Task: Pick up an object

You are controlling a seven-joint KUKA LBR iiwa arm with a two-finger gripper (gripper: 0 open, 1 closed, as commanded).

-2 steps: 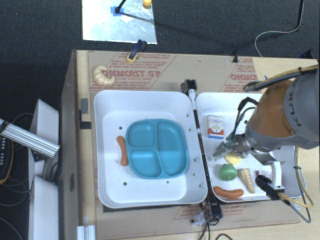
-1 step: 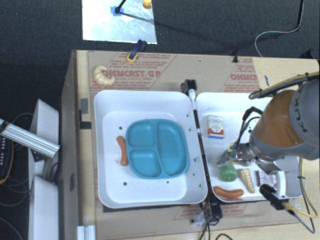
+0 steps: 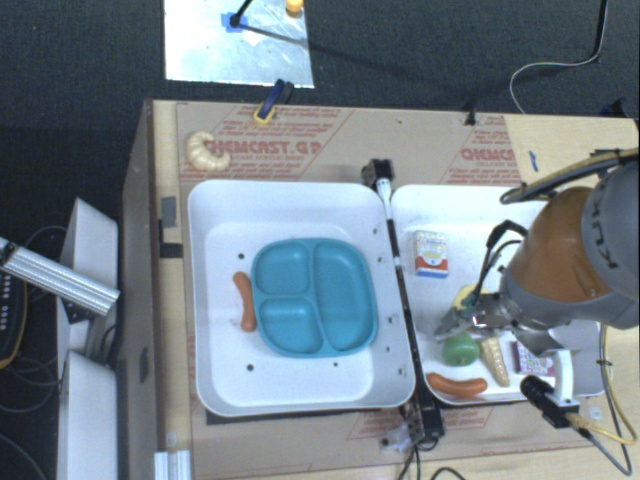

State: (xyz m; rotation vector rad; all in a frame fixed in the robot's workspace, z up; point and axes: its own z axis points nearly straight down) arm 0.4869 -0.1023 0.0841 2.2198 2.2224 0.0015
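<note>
Surroundings: dark carpet lay around a cardboard-covered worktop (image 3: 300,148), with a shiny silver sheet (image 3: 238,26) on the floor beyond its far edge.
Worktop: it carried two shallow white bins side by side, touching along a dark divider.
Left bin (image 3: 215,218): it held a blue compartment plate (image 3: 313,296) in its middle and a thin orange sausage (image 3: 245,301) lying just beside the plate's left rim.
Right bin (image 3: 450,208): it held a small white and red carton (image 3: 431,253) toward the far side, and a cluster of toy food at the near side.
Toy food: a green round piece (image 3: 460,349) sat just below the hand; a pale corn cob (image 3: 495,360) lay just to its right; a hot dog (image 3: 457,385) rested against the near wall; a yellow piece (image 3: 467,295) showed partly above the hand.
Arm: grey with an orange band (image 3: 560,248), it reached in from the right over the right bin.
Hand (image 3: 468,320): it hung low over the toy cluster, right above the green piece; whether its fingers were apart or closed, and whether anything sat between them, could not be told.
Worktop extras: a cream ridged toy (image 3: 205,149) lay near the far left corner, and a yellow and blue item (image 3: 270,103) near the far edge.
</note>
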